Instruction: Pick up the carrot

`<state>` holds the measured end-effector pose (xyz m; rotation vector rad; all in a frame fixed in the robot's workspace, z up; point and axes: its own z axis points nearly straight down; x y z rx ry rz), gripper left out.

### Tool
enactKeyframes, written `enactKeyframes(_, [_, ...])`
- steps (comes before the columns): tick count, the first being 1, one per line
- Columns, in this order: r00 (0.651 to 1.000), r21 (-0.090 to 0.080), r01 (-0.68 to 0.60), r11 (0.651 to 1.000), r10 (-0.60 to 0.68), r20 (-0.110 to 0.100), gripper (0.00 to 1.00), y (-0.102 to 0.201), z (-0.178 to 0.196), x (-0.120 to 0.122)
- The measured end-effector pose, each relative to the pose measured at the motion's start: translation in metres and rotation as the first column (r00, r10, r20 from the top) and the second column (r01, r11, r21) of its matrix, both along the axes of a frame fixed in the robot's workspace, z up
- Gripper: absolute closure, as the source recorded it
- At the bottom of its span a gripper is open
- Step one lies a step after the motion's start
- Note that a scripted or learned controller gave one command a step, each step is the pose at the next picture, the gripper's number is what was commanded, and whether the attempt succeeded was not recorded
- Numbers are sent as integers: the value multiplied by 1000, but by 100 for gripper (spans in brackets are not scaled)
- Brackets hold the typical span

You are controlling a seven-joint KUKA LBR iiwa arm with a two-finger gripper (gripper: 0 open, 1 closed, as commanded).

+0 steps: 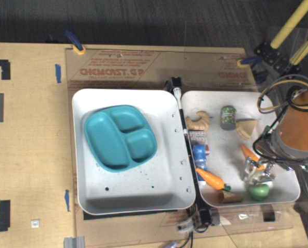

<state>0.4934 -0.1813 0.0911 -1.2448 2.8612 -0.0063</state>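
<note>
Along the right bin's [236,200] near edge: carrot [210,178] lies at its 7 o'clock corner, tilted, leaf end toward a brown piece [230,196]; green apple [258,191] at 5 o'clock. End effector [256,170] hovers just above the apple, right of the carrot; whether it is spread or pressed together, cannot tell. Nothing seen gripped. Step judged: approach. Next: shift toward 9 o'clock, align across the carrot, descend. Farther: blue plate [120,136] in the left bin [92,190].

Orange carrot [211,178], teal plate [121,137], green apple [259,191], white bins [128,200].
</note>
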Motion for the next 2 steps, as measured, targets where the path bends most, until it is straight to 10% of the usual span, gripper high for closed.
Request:
enactKeyframes(1, [920, -18, -393, 919, 393, 0, 100, 14, 0, 3])
enactKeyframes(2, [800, -6, -600, 800, 600, -12, 100, 73, 91, 10])
